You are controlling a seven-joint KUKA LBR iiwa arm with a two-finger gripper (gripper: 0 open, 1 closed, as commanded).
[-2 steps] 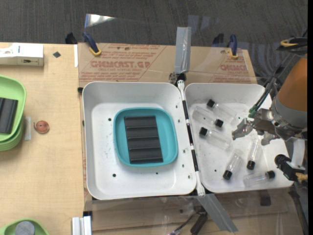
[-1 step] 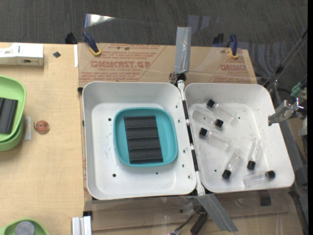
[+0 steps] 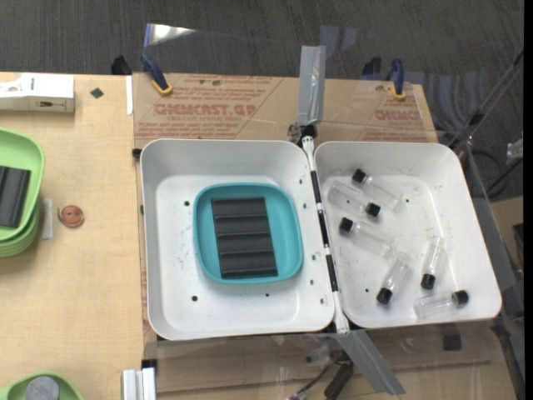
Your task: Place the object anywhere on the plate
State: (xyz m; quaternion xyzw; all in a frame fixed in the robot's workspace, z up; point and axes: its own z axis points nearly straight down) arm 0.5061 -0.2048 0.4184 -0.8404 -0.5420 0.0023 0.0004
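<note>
Jaws' state cannot be told; no tube (image 3: 369,197) has been placed on the teal plate (image 3: 247,232) yet, left bin (image 3: 166,307).

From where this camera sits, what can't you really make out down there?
- Vials in the right bin: clear bodies fade into the white floor, so their contents and exact count are unclear; mostly the black caps stand out.
- Green tray: cut off by the left edge.
- Lower-left green item: cut by the bottom edge; unidentifiable.
- Dark insert on the teal plate: too dark to tell what it is.
</note>
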